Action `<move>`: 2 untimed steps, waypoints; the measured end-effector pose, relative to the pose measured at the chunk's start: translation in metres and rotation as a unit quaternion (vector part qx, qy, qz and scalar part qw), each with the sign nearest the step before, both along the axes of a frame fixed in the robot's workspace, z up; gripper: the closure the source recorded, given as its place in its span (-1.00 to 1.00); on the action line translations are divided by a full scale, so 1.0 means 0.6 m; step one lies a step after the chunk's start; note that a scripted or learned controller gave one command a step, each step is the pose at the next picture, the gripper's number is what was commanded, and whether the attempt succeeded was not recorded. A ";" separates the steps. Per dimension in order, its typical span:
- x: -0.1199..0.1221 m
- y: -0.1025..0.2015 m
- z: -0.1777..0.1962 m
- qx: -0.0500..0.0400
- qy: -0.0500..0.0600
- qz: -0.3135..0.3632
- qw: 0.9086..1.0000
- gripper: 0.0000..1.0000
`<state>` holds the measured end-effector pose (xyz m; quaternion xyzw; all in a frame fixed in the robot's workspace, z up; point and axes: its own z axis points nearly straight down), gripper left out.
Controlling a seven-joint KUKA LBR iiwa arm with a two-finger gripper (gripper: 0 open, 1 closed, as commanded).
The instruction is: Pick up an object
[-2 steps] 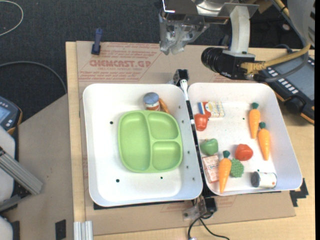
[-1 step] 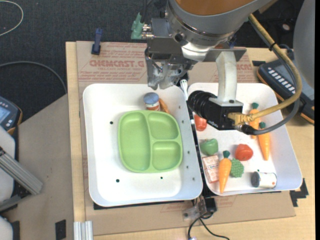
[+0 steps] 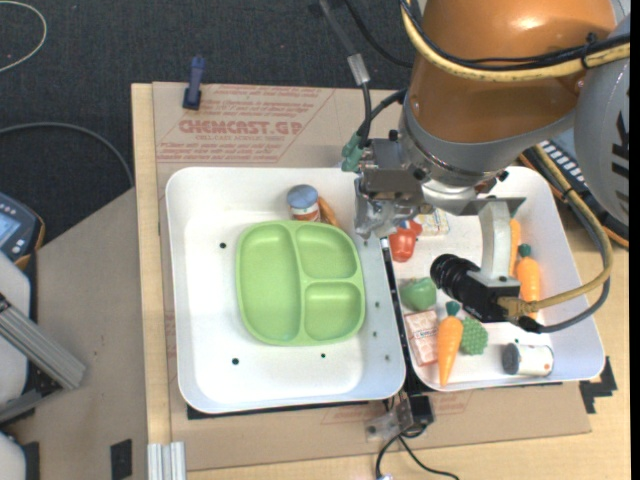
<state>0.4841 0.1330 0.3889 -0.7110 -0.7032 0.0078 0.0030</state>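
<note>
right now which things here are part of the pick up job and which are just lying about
For the job: gripper, red piece, carrot, green divided plate, blue-lidded can.
Lying about: blue clip, cardboard sheet.

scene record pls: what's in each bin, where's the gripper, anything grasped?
left bin: green divided plate; blue-lidded jar behind it
right bin: red item, green item, pink packet, carrot, second carrot, white cylinder
gripper: over the divide between the bins, toward the far side, beside the red item
grasp: cannot tell
</note>
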 end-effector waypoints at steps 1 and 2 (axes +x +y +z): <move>0.003 0.010 0.030 0.004 -0.009 0.005 1.000 1.00; -0.007 -0.036 0.134 0.004 -0.012 0.004 1.000 1.00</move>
